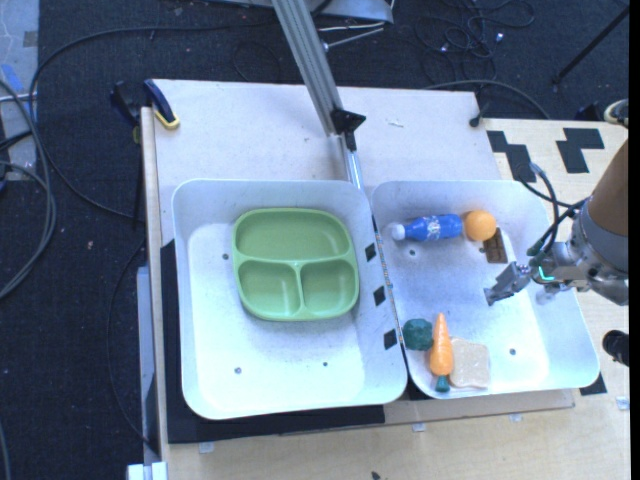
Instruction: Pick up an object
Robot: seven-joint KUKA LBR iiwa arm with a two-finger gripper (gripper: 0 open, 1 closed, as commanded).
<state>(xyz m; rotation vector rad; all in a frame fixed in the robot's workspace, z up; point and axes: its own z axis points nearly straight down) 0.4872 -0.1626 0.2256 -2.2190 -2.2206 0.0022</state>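
Gripper (505, 286) of mine hangs low over the right bin (560, 353) at the frame's right, dark fingers slightly spread and pinching nothing, poised over bare white floor between two clusters. Upper centre of that bin: a blue-labelled plastic bottle (428, 229) lying on its side, touching a smooth round orange ball (480, 225), with a small brown block (494, 249) just below. Near the lower rim, a tapered toy carrot (440, 344) rests between a dark green lump (417, 333) and a pale, spongy-looking slab (471, 362). The left bin (200, 368) carries a glossy green divided plate (297, 264), likely parked apart. Nearest candidate, I judge: the brown block.
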